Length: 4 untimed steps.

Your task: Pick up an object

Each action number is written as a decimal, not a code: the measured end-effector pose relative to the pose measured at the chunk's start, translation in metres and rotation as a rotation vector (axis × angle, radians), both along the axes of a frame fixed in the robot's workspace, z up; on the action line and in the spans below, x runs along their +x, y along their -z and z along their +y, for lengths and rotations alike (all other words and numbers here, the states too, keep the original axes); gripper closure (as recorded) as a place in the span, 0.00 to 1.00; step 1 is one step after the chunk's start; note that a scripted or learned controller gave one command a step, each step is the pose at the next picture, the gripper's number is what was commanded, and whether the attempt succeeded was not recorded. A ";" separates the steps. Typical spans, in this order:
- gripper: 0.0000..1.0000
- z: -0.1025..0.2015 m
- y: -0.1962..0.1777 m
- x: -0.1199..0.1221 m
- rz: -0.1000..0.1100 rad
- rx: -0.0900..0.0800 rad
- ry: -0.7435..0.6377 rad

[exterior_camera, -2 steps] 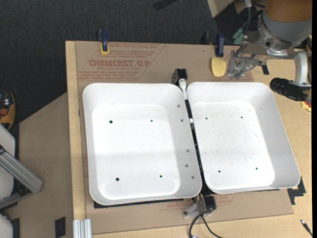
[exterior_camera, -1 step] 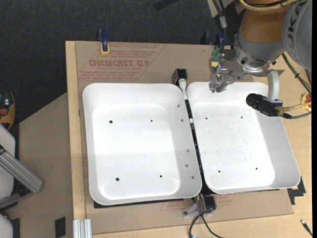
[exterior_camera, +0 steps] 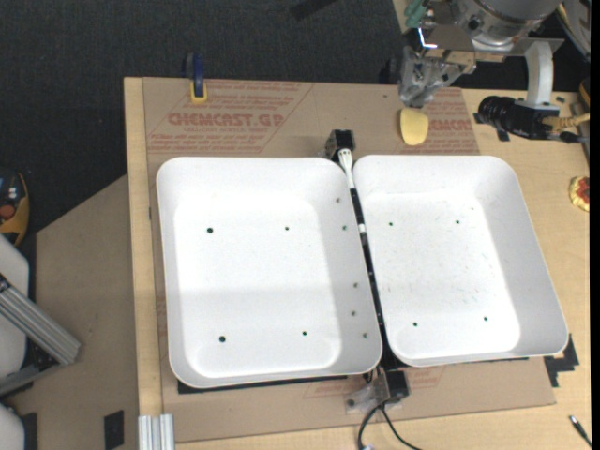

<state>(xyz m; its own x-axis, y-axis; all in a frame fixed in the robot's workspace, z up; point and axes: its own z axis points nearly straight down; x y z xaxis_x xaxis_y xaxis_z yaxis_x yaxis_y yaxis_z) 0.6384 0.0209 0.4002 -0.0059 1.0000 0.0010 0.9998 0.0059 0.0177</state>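
A small pale yellow object hangs at the top of the view, past the far edge of the right bin. Its upper end sits between the tips of my gripper, which points down and is shut on it. The grey arm with its orange band comes in from the upper right, above the gripper. The lower part of the object shows in full below the fingertips.
The left bin and the right bin lie side by side on a cardboard sheet, joined by a black clamp. A blue-and-yellow clamp stands at the far left. Black hardware lies at the far right.
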 end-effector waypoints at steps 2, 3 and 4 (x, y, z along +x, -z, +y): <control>1.00 0.139 0.051 0.025 0.010 0.005 -0.008; 1.00 0.209 0.140 0.026 0.026 -0.001 -0.001; 1.00 0.188 0.082 0.029 0.010 0.001 0.007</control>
